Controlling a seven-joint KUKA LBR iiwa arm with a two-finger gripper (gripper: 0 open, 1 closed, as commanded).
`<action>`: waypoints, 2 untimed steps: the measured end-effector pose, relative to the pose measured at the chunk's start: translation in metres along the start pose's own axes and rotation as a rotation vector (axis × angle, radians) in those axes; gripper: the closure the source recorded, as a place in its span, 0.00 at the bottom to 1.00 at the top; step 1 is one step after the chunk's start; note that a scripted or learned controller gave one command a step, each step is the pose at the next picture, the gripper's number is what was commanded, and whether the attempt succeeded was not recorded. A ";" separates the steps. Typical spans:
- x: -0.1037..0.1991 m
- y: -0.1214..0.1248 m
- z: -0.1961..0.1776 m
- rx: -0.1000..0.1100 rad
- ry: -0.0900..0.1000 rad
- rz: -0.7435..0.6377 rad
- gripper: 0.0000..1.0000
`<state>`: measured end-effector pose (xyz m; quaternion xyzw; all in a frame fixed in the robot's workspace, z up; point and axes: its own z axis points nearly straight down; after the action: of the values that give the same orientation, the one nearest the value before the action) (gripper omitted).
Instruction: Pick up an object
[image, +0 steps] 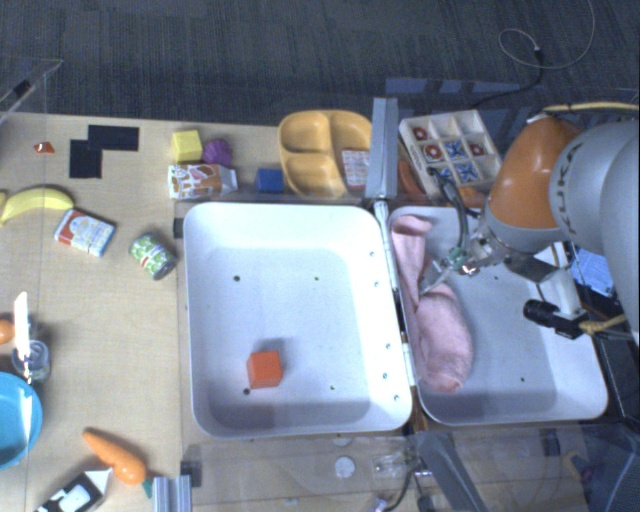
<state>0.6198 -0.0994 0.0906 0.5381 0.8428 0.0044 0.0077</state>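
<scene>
A pink cloth (438, 325) lies along the left side of the right bin (540, 385), stretching from its far left corner toward the front. My gripper (440, 274) is low over the upper middle of this cloth, at or very near its surface, with the grey arm and orange band (528, 180) reaching in from the right. An orange cube (265, 368) rests in the front left part of the left bin (300, 250), well away from the gripper.
Behind the bins stand a yellow divided dish (322, 150), a small carton (201, 180), blue and yellow blocks and a tic-tac-toe tray (450, 145). On the bench at left lie a banana (35, 203), a can, a carrot (118, 455) and a blue bowl.
</scene>
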 end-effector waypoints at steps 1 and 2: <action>0.011 -0.027 -0.001 -0.003 -0.002 -0.037 0.00; 0.011 -0.023 -0.011 -0.007 -0.002 -0.039 1.00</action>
<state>0.5940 -0.0994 0.1007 0.5217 0.8530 0.0068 0.0104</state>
